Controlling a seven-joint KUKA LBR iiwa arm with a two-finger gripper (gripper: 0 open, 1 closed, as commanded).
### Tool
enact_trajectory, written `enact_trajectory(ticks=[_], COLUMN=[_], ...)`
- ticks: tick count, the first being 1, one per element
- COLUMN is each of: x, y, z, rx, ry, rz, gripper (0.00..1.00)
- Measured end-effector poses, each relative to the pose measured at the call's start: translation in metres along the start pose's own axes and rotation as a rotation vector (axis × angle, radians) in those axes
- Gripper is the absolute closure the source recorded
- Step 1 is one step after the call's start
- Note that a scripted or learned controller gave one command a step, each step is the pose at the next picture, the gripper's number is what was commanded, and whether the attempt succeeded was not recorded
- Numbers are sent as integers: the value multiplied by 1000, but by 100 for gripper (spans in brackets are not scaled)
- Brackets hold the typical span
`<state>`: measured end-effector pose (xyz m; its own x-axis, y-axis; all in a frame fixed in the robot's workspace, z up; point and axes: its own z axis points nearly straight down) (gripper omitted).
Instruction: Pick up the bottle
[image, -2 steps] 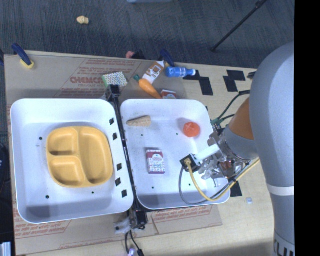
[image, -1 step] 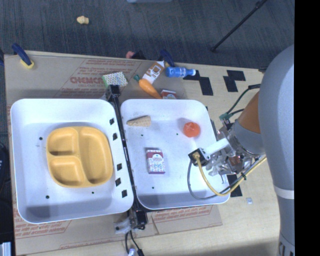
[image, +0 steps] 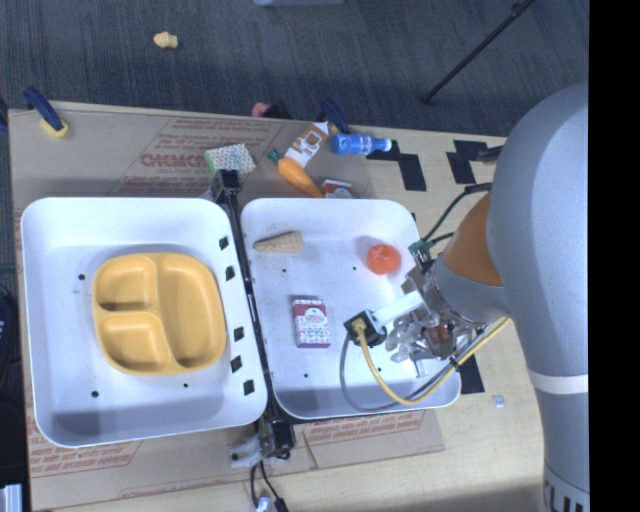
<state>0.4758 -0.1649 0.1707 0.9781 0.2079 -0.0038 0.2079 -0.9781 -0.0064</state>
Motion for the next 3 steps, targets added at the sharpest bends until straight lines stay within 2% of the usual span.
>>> enact_trajectory(ticks=[1, 2, 3], x=[1, -3, -9], y=[-5, 15, 39], z=[-25, -33, -22], rx=[-2, -1, 0], ry=[2, 1, 1], rz=[-33, 0, 4], gripper=[100, 100, 100])
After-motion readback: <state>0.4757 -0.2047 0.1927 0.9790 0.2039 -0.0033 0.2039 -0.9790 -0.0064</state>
